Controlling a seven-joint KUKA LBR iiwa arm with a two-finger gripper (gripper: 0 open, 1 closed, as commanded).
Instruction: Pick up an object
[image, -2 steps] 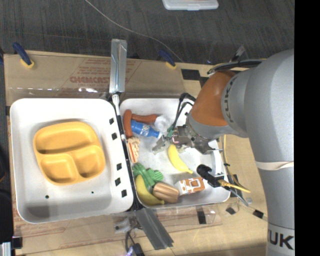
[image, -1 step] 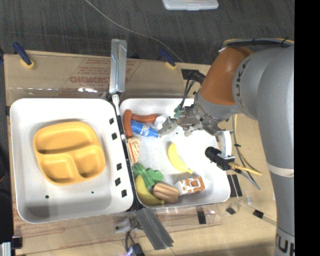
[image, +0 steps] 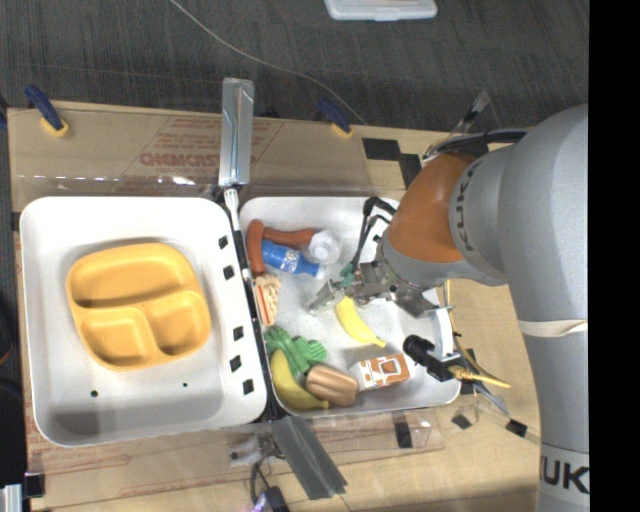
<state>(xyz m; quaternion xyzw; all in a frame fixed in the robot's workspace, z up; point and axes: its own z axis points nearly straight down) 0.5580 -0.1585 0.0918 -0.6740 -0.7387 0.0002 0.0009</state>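
My gripper (image: 338, 294) is low in the right bin (image: 300, 212), near its middle, and stands open with nothing between its fingers. A small yellow banana (image: 353, 322) lies just below and to the right of it, its upper end close to the fingertips. A blue bottle with a clear cap (image: 296, 261) lies to the upper left of the gripper, next to a reddish-brown sausage (image: 282, 238). The arm's orange band (image: 430, 215) covers the bin's right side.
Along the right bin's front lie a green toy (image: 296, 351), a larger banana (image: 286, 388), a brown bread roll (image: 331, 383) and an orange-and-white carton (image: 383, 371). A striped snack (image: 266, 297) rests against the left wall. The left bin (image: 50, 400) holds a yellow divided tray (image: 137, 302).
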